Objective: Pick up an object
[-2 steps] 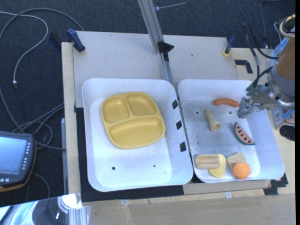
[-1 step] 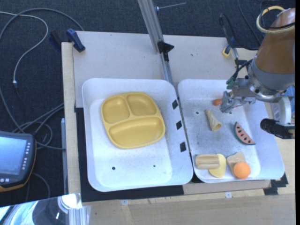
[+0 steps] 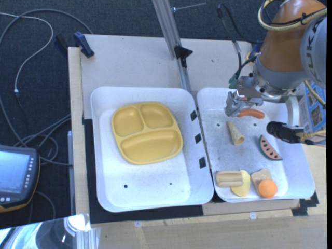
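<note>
While the grey arm (image 3: 290, 40) with the orange band reaches in from the view's right, its pincer (image 3: 232, 108) hangs over the far end of the right bin (image 3: 223, 157). Cannot tell whether the pincer is apart or together; the angle hides it.

An orange-red sausage (image 3: 252, 113) lies crosswise in the far part of that bin, its left end just beside the pincer. Cannot tell if they touch.

Other things in the right bin:
- A tan cone (image 3: 236, 133) lies near the sausage on the near side, with its narrow end pointing toward the pincer.
- A watermelon slice (image 3: 271, 148) is toward the bin's right side, apart from the cone.
- Along the near edge sits a cluster: a pale bun (image 3: 229, 178) on the left, a yellow wedge (image 3: 240, 190) touching it, a beige bread chunk (image 3: 260, 176) beside that, and an orange ball (image 3: 267, 189) against the chunk.

The left bin (image 3: 155, 185) holds a yellow divided plate (image 3: 148, 133) with three compartments, flat, in the bin's far half. Small black clips (image 3: 197, 138) sit along the seam between the bins.

Both bins rest on the pale desk (image 3: 129, 56). A blue clamp (image 3: 83, 44) grips its far left corner, and a metal post (image 3: 166, 14) rises from its far middle.
</note>
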Motion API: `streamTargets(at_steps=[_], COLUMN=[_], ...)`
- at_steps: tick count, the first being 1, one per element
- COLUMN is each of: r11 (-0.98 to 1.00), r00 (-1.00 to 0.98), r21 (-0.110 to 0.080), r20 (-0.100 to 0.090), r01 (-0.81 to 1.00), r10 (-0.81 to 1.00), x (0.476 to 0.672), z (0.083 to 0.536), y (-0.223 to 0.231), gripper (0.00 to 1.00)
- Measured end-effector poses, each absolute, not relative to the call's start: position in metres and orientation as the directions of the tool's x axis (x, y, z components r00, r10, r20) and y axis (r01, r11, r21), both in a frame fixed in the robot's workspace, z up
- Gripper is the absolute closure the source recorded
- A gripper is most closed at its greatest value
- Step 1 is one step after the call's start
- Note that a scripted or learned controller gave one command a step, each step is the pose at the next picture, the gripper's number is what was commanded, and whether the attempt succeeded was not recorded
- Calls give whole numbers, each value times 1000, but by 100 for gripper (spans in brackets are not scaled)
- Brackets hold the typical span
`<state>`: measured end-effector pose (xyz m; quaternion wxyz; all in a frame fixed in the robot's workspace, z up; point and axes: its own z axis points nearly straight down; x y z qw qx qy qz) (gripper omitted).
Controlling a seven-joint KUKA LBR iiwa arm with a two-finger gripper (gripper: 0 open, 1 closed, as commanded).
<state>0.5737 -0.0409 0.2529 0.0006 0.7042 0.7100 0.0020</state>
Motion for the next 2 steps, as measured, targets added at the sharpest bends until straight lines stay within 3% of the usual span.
streamTargets(at_steps=[2], r11=[7], r00=[-7], r21=[2], r20=[3], r01=[1000], r10=[1000], x=[603], z=[251], y=[70], gripper=[100])
